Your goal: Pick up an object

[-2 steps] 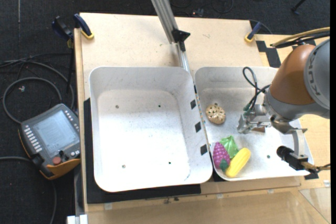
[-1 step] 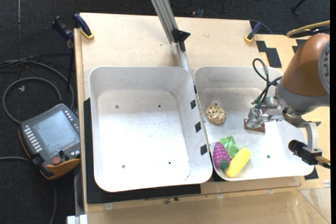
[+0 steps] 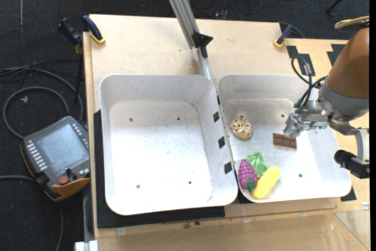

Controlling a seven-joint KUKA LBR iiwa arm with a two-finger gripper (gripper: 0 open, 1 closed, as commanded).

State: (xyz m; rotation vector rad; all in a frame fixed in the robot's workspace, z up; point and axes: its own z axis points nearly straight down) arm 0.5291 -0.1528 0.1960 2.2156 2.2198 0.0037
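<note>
In the right bin point(image 3: 329, 188) lie a round tan cookie point(image 3: 241, 127), a brown chocolate bar point(image 3: 285, 141), a purple grape bunch with green leaves point(image 3: 247, 172) and a yellow corn cob point(image 3: 266, 181). My gripper point(image 3: 291, 127) hangs low over the right bin, its tip just above and touching distance from the chocolate bar's upper edge. The grey arm with its orange band point(image 3: 352, 67) comes in from the right. Nothing shows between the fingers.
The left bin point(image 3: 117, 91) stands beside the right one, divided by a shared rim with black clips point(image 3: 222, 141). A metal camera pole point(image 3: 179, 0) rises at the back centre. A teach pendant point(image 3: 56, 153) lies on the floor at left.
</note>
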